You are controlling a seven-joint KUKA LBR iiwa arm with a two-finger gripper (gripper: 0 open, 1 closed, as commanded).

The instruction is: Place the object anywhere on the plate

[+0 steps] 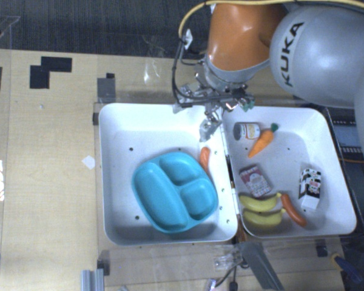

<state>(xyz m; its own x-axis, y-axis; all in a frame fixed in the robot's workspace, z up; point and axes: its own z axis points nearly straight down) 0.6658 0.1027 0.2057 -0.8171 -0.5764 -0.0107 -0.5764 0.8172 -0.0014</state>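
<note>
A blue divided plate (173,191) lies in the left bin (118,162). A small orange, sausage-shaped object (204,157) rests just off the plate's upper right rim, close to the wall between the bins; I cannot tell whether it touches the rim. My gripper (208,128) hangs under the orange wrist band, over the back right part of the left bin, a little above and behind that orange object. Nothing shows held in it.
The right bin (327,132) holds a small jar (250,131), a carrot (262,141), a red packet (255,180), two bananas (261,210), a red-orange sausage (293,210) and a milk carton (310,190). The grey arm covers the back right.
</note>
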